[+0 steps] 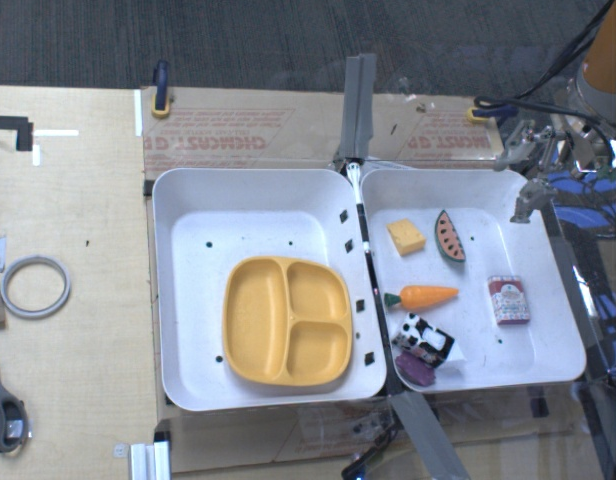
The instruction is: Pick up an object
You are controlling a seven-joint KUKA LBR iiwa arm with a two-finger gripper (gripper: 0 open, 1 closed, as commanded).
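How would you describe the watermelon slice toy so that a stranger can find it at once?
Look in the right white bin, in its far half. Beside the yellow cheese wedge lies the watermelon slice. It is the one thin curved piece, red with dark seeds and a green rind.

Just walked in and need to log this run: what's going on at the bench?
A robot arm is set to pick up an object. Its gripper is at the far right corner of the right bin, above the toys, holding nothing. In that bin lie a cheese wedge, watermelon slice, carrot, small red packet and a black-and-white toy. The left bin holds a yellow divided plate.
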